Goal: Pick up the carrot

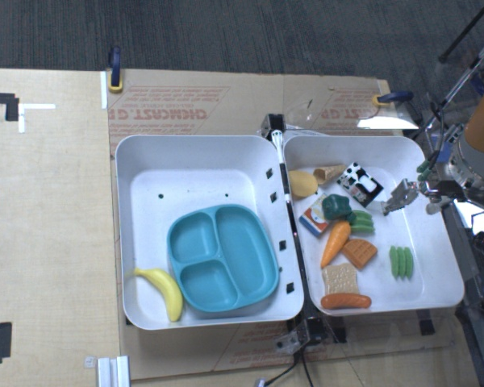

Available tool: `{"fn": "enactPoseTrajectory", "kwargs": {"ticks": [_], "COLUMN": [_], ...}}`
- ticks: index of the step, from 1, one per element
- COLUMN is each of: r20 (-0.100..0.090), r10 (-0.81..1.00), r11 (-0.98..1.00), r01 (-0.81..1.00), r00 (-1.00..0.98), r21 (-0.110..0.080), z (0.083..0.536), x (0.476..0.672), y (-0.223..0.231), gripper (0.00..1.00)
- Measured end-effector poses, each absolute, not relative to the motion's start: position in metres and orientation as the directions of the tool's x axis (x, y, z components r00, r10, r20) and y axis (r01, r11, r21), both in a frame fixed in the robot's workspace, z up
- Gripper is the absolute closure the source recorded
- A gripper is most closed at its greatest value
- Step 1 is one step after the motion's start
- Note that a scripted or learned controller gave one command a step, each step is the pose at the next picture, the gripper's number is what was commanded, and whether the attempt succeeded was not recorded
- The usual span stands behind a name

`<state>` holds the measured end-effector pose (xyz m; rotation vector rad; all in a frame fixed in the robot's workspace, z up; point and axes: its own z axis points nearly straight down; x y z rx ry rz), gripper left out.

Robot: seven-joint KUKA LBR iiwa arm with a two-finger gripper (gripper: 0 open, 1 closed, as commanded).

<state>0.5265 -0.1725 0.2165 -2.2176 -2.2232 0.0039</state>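
Observation:
The carrot [335, 242] is orange and tapered, lying at a slant in the middle of the right bin [436, 297], its thick end up against a green vegetable piece [360, 222]. My gripper [401, 196] hangs over the right part of that bin, to the right of and a little above the carrot, apart from it. Its grey fingers point left and down with nothing seen between them.
Around the carrot lie a dark green broccoli [335, 207], an orange waffle piece [360, 252], a cracker [340, 279], a sausage [345, 301], green beans [401, 262], a yellow lemon [303, 184] and a black-and-white item [360, 184]. The left bin holds a teal divided plate [223, 258] and a banana [164, 290].

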Motion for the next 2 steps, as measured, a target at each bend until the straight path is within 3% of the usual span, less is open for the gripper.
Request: {"fn": "enactPoseTrajectory", "kwargs": {"ticks": [1, 2], "r20": [0.0, -0.001], "r10": [1.0, 1.0], "r11": [-0.01, -0.016], "r01": [1.0, 1.0], "r00": [0.01, 0.016], "r21": [0.001, 0.003], "z": [0.0915, 0.1005], "x": [0.5155, 0.5168], "y": [-0.1157, -0.1171], "gripper": [0.0, 1.0]}}
